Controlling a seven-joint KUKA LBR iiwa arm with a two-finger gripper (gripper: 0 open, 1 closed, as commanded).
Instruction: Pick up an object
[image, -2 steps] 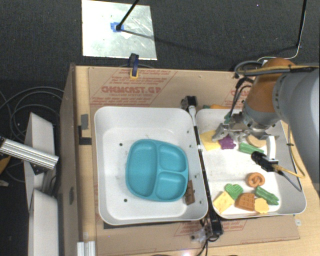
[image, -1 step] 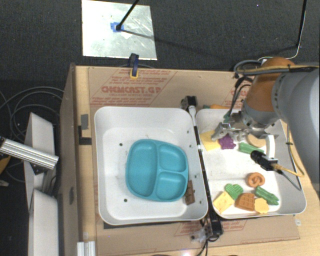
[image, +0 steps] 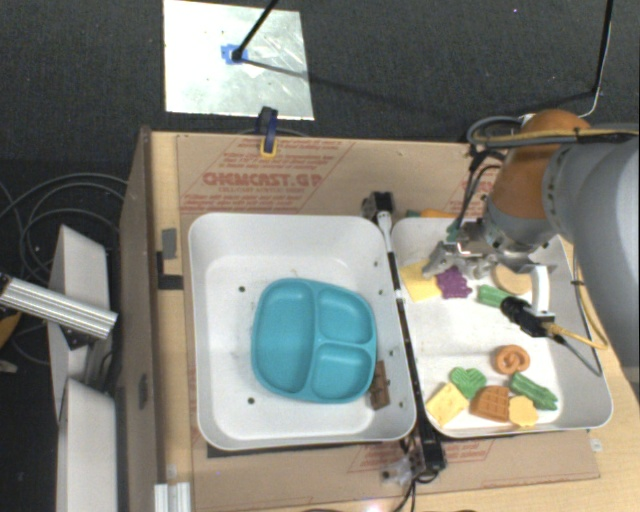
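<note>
— Which piece were you after?

— The purple toy (image: 456, 284), I judged; it lay at the right bin's (image: 598, 400) far-left end, touching a yellow block (image: 422, 289). My gripper (image: 452, 256) hung right over it, since the arm reached in from the right.

— Clenched on it?

— I couldn't tell.

— And the rest?

— More toy food near the front; a blue divided plate (image: 315, 340) in the left bin (image: 215, 300).

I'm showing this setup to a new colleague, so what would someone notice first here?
Probably the blue divided plate, sitting alone in the left bin. Next, the grey arm reaching in from the right, its gripper low over the far end of the right bin, above a purple toy and a yellow piece. More small play-food pieces cluster at that bin's near end.
</note>
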